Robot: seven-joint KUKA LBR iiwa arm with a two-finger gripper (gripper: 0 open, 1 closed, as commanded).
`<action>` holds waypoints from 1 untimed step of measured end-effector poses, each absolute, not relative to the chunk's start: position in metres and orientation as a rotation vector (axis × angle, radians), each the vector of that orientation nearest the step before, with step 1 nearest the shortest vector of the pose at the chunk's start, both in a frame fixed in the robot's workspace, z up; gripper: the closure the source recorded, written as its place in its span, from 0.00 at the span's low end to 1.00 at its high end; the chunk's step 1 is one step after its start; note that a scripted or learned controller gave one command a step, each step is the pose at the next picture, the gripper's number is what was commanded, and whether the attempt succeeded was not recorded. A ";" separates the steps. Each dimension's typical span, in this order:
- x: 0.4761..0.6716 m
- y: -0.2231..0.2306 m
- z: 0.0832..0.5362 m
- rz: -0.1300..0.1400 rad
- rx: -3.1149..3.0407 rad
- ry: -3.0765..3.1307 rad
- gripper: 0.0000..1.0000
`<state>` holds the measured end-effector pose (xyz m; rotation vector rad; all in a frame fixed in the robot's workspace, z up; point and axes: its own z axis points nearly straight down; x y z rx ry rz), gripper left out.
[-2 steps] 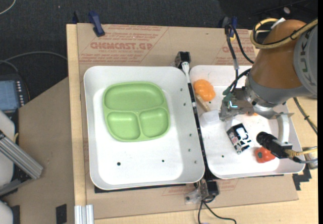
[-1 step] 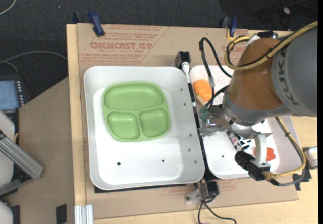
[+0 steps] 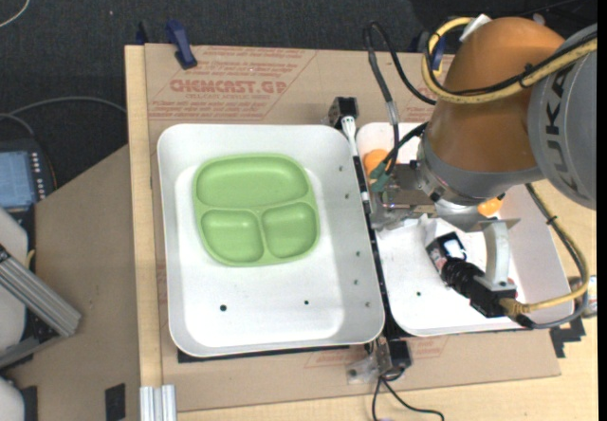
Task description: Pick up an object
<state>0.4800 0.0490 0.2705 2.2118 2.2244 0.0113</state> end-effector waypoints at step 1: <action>0.481 0.054 0.423 0.027 2.209 2.217 1.00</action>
